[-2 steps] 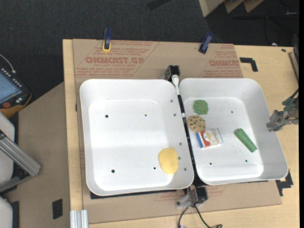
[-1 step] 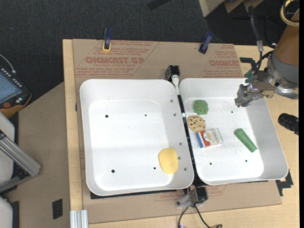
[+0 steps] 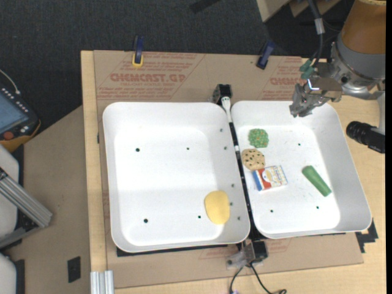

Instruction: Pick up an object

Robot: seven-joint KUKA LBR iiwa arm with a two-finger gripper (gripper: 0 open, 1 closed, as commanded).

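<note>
- My gripper (image 3: pixel 302 107) hangs over the right bin's (image 3: pixel 343 222) far edge; I can't tell its jaw state, nothing visibly held.
- In that bin: broccoli (image 3: pixel 258 138), cookie (image 3: pixel 252 158), carton (image 3: pixel 270 177), green stick (image 3: pixel 316 180).
- Left bin (image 3: pixel 122 164): yellow lump (image 3: pixel 217 206).
</note>
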